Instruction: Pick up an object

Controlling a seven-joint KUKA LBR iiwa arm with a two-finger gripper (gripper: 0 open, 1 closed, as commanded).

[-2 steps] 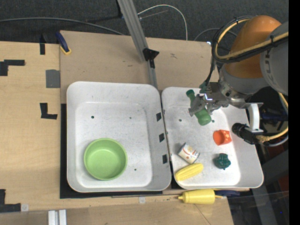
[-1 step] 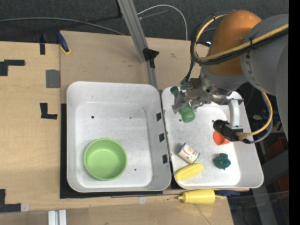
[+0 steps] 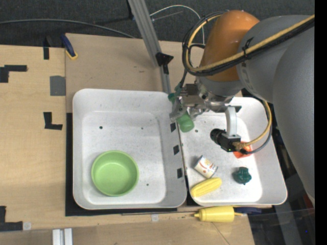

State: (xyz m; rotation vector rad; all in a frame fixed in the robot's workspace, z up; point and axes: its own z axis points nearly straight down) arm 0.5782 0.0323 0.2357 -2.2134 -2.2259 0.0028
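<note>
One green bowl [image 3: 115, 173] sits in the left bin [image 3: 127, 129], one corn cob [image 3: 206, 187] in the right bin [image 3: 265, 185]; tool [image 3: 183, 116] grip unclear.

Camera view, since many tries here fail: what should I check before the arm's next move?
1. Target near the gripper: ok. A green piece sits right under the gripper, at the left edge of the right bin.
2. Secure hold on the green piece: cannot tell.
3. Green piece lifted off the bin floor: cannot tell.
4. Other things clear of the gripper: ok. The small can, yellow corn and dark green piece lie apart from it, nearer the front.
5. Left bin undisturbed: ok. The green bowl rests upright in its front part.
</note>
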